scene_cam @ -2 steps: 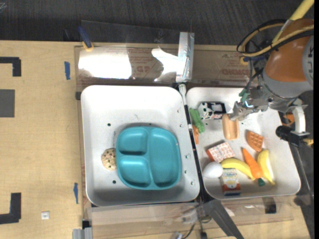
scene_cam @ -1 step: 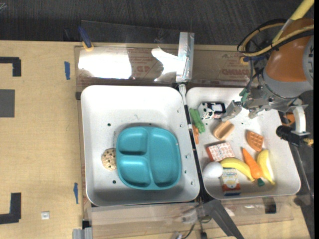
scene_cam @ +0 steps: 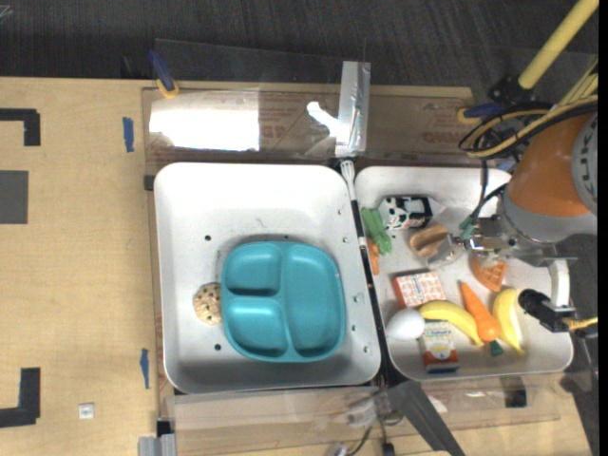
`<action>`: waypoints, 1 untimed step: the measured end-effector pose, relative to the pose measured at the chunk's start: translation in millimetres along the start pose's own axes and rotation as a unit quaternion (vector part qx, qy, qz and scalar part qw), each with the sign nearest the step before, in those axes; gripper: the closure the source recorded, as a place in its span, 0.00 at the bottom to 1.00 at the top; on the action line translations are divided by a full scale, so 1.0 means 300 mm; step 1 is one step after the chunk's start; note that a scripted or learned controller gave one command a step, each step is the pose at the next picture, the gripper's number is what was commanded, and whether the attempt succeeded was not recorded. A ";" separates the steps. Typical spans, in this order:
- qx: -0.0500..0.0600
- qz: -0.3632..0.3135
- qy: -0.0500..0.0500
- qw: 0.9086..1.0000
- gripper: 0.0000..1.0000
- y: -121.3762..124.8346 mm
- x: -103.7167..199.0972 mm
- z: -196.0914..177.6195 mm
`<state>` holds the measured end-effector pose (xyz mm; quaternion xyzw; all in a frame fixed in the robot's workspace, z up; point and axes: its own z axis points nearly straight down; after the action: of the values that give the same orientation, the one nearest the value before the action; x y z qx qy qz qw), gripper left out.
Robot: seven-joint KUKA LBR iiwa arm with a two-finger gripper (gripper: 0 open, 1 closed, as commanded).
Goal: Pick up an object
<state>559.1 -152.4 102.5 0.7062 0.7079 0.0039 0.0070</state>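
The pincer [scene_cam: 472, 243], whose spread cannot be told, sits low just right of the hot dog [scene_cam: 433, 240], where crowded toys could deflect the grasp.

Teal tray [scene_cam: 282, 298], orange carrot [scene_cam: 478, 310]

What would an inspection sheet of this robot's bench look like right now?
Surface: two white bins, left bin and right bin, on a wooden bench.
Job's things: bananas, carrot, egg, cow toy, small cartons in right bin.
Clutter: teal divided tray and cookie in left bin.
Grippers: arm over right bin; fingers unclear.
Cables: yellow and blue cables upper right.
Surroundings: dark floor, clear panel behind bins.
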 end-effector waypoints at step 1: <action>-0.005 -0.245 0.003 0.970 0.00 0.035 -0.112 0.023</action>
<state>569.6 -186.1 95.9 0.5115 0.8592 0.0072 0.0092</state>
